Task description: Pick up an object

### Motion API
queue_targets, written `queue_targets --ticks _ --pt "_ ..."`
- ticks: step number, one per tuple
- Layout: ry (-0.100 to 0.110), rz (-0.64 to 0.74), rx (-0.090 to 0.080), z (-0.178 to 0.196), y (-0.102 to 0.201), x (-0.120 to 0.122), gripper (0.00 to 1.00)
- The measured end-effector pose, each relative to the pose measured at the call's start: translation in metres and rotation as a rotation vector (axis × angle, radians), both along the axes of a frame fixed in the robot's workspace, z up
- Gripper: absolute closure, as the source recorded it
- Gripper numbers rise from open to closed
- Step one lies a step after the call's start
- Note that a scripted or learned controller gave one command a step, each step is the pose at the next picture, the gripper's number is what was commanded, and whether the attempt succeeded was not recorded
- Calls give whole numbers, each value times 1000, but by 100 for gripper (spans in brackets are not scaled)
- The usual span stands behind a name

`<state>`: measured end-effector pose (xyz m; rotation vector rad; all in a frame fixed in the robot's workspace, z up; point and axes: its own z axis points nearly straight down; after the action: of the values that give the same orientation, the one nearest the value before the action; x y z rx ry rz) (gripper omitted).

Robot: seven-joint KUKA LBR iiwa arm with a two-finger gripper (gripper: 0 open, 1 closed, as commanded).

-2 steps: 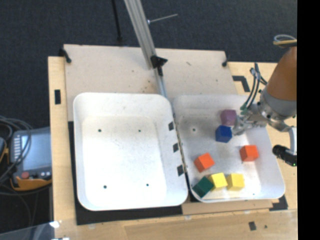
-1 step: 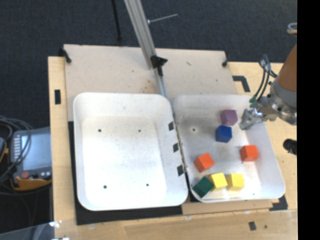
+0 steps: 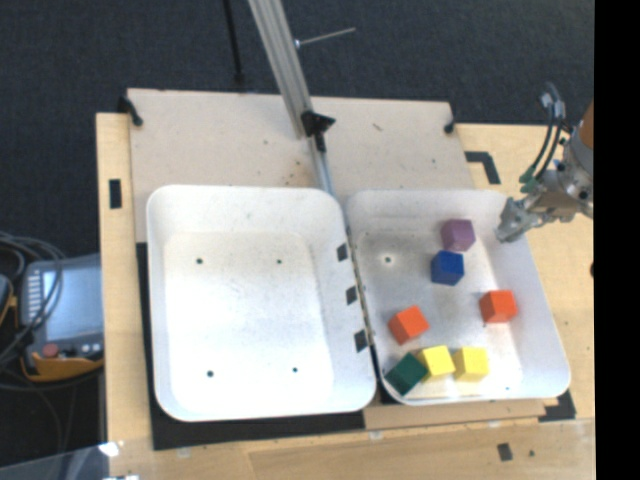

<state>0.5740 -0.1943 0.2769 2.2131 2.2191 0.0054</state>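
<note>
Your hand [image 3: 508,226] sits at the right bin's [image 3: 540,298] far right rim, reaching in from the right edge of the view. It appears to carry nothing, but at this size you cannot tell whether it is apart or together.

All seven blocks lie in the right bin. The purple block [image 3: 458,234] is farthest back, just left of the hand and apart from it. The blue block [image 3: 448,267] sits just in front of the purple one, close to touching. One orange block [image 3: 498,306] lies toward the bin's right side; a second orange block [image 3: 408,323] lies left of centre. Along the near wall, from left to right, the green block [image 3: 406,373], one yellow block [image 3: 438,360] and a second yellow block [image 3: 472,363] form a tight row, seemingly in contact.

The left bin [image 3: 250,298] stands beside it on the tabletop [image 3: 115,158]. A metal rail [image 3: 285,53] rises at a slant from the far side, between the bins.
</note>
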Motion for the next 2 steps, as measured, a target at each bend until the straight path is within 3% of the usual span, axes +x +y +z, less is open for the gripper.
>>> queue_targets --ticks 2 --pt "8 4 4 -28 103 8 100"
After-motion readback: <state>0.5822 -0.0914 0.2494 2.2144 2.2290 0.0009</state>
